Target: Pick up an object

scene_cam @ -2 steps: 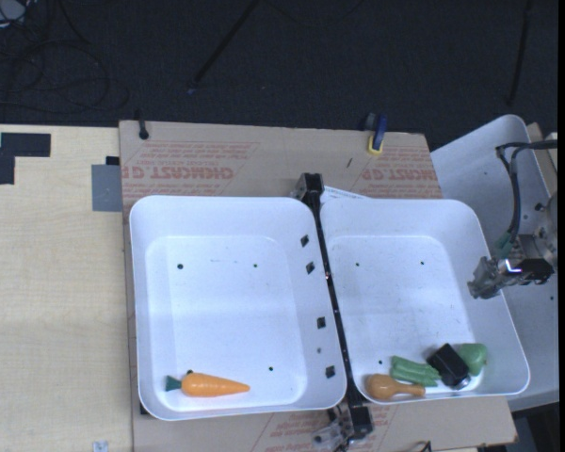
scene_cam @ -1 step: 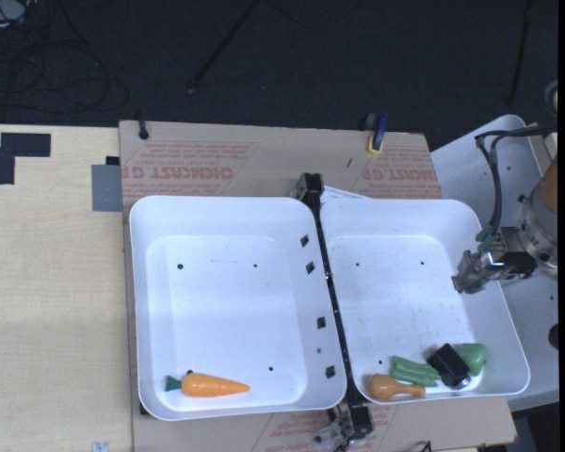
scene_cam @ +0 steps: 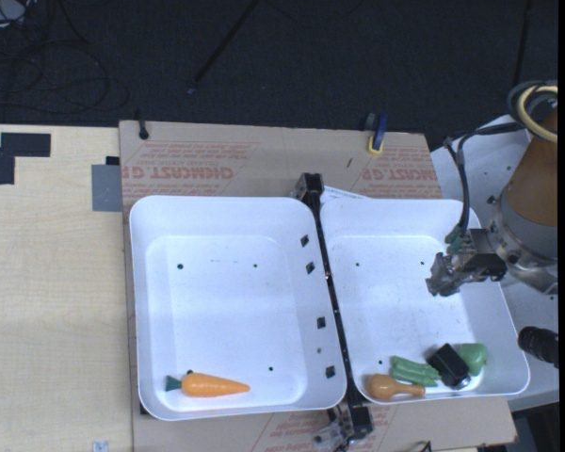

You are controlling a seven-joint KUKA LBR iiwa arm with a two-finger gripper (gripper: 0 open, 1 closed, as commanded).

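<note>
My pincer (scene_cam: 449,276) is hovering over the right bin (scene_cam: 395,217), near that bin's right wall and about halfway along it. It is a dark cluster of metal seen from above, and I cannot tell how it is set. Nothing is showing in its grip. Behind it my wrist is stretching off to the right, grey below and orange (scene_cam: 539,172) higher up, with a black cable (scene_cam: 463,191) looping over the bin's far right corner.

Taking the right bin as my landmark, the nearest things are lying in its near right corner, below my pincer and apart from it. A black block (scene_cam: 448,364) is sitting there, tilted, touching a green vegetable (scene_cam: 473,354) at its right and a green pod (scene_cam: 412,369) at its left. Just beside the pod, toward the near wall, a tan pear-shaped toy (scene_cam: 392,387) is lying on its side.

Left of the right bin, touching it along a dark middle seam, the left bin (scene_cam: 221,210) is holding an orange carrot (scene_cam: 213,384) with a green stub, lying flat by its near wall, toward its left corner.

Both bins are resting on a sheet of printed cardboard (scene_cam: 264,163), which is lying on the pale wooden bench (scene_cam: 47,290). A blue and yellow clamp (scene_cam: 376,132) is gripping the cardboard's far edge, beyond the right bin.
</note>
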